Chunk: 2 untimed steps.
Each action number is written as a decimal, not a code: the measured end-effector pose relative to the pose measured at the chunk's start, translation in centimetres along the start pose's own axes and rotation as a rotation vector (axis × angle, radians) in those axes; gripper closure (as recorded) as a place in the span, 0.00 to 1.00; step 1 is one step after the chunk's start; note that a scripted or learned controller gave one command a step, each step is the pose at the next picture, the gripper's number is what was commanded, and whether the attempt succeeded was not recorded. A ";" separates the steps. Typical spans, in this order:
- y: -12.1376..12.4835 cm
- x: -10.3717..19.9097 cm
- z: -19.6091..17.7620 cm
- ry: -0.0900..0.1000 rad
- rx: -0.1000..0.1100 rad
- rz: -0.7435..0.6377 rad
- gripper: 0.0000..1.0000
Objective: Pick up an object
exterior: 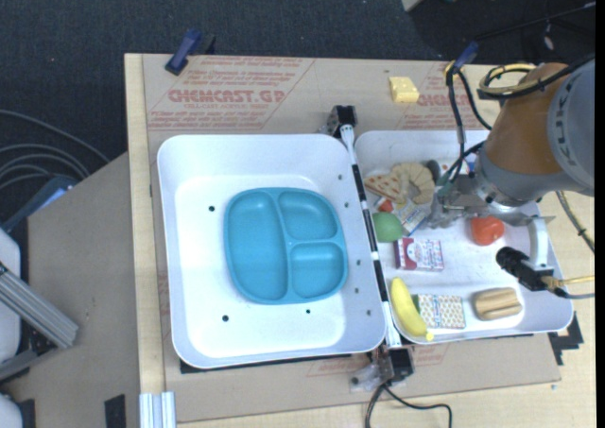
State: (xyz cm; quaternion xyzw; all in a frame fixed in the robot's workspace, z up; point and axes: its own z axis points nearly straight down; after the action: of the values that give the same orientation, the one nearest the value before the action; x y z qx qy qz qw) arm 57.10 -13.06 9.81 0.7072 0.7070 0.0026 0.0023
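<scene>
1. The bench (284,86) carried two shallow white bins side by side, the left bin (180,228) and the right bin (416,145), their inner walls touching along the middle.
2. A blue divided plate (284,245) with three compartments lay flat in the middle of the left bin.
3. The arm (539,133), grey with an orange band, reached in from the right and hung over the upper part of the right bin.
4. The gripper (442,207) pointed down toward the left half of the right bin, near a small packet; whether its fingers were open or closed could not be told, and nothing was seen held between them.
5. A tan, flat wooden-looking piece (402,182) lay in the upper left of the right bin, just left of the gripper.
6. A green round object (387,226) sat against the bin's left wall, below the tan piece.
7. A red-and-white packet (419,254) lay near the bin's middle, just below the gripper.
8. A red round object (487,230) rested to the right of the gripper, beside the arm's wrist.
9. A banana (406,308) lay along the lower left wall, with a patterned packet (441,311) just beside it.
10. A bread-like brown roll (497,303) lay in the lower right corner.
11. A yellow block (404,89) sat on the bench above the right bin.
</scene>
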 end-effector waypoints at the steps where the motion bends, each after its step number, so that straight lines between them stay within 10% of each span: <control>1: 0.0 0.0 0.0 0.000 0.000 0.000 0.00; 2: 5.2 0.8 0.9 -0.002 0.000 -0.001 0.00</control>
State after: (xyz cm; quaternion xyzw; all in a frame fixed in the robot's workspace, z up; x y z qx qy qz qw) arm 62.28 -12.30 8.90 0.7069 0.7073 0.0019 0.0032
